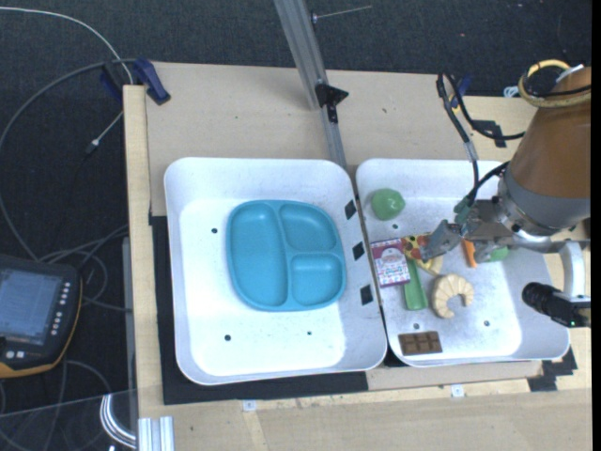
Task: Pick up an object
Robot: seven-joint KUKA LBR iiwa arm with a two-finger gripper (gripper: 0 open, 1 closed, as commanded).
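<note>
Bins sit side by side on the bench (235,101). The left bin (188,195) holds a blue plate (285,255) with three parts. The right bin (498,336) holds the small things, and the card (391,261) in it is a good landmark.

The gripper (457,238) hangs over the right bin, to the right of the card. Its dark fingers are too mixed in with the things under them, so I cannot tell how wide it is, or if it holds or touches anything. The grey arm (554,158) with its orange band comes in from the right.

A green ball (386,202) lies just above the card. A green stick (413,292) lies just below and right of the card, with its long side running up and down. A croissant (451,293) lies right of the stick, bent like a moon, with its open side facing right. Some yellow and orange bits (424,250) sit just right of the card, near the gripper, but they are too small to name. A brown bar (420,343) lies flat well below the card, near the bin's front edge, with its long side running left to right.
</note>
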